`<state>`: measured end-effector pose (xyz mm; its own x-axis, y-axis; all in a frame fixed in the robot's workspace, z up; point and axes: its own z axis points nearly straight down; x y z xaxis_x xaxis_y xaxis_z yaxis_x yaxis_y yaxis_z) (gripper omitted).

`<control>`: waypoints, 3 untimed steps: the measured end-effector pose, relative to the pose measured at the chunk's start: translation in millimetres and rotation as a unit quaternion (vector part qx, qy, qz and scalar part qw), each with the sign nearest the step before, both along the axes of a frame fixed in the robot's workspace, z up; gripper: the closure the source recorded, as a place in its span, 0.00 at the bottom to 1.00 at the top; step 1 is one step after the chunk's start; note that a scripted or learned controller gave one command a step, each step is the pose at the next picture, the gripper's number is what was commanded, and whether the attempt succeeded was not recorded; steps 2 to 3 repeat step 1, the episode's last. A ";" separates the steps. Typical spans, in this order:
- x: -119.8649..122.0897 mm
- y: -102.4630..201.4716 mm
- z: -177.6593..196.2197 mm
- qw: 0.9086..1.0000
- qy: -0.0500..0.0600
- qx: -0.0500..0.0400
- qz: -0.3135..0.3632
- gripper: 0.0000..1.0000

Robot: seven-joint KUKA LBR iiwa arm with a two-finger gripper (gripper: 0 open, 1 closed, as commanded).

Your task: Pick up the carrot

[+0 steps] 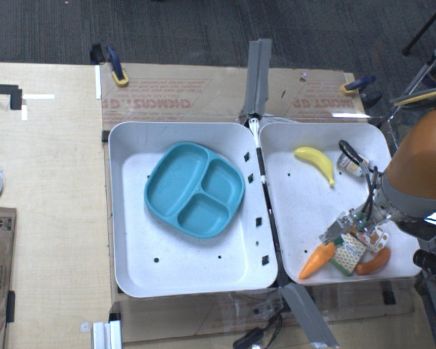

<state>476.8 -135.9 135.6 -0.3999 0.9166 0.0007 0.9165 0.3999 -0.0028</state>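
I see the tapered orange carrot [317,260] lying diagonally at the right bin's [291,202] front edge, just front-left of my claw [346,227]; claw spread: cannot tell.

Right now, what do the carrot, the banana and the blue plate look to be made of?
Carrot: probably moulded plastic; uniform orange, smooth, slight sheen. Banana: likely plastic too; flat, even yellow without blemishes. Blue divided plate: looks like matte plastic; one solid teal colour, soft rounded moulded compartments.
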 end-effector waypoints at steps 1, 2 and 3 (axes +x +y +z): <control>8.5 6.4 -29.3 1.000 -0.016 -0.005 -0.006 0.00; 8.5 6.4 -29.3 1.000 -0.016 -0.005 -0.006 0.00; 8.5 6.4 -29.3 1.000 -0.016 -0.005 -0.006 0.00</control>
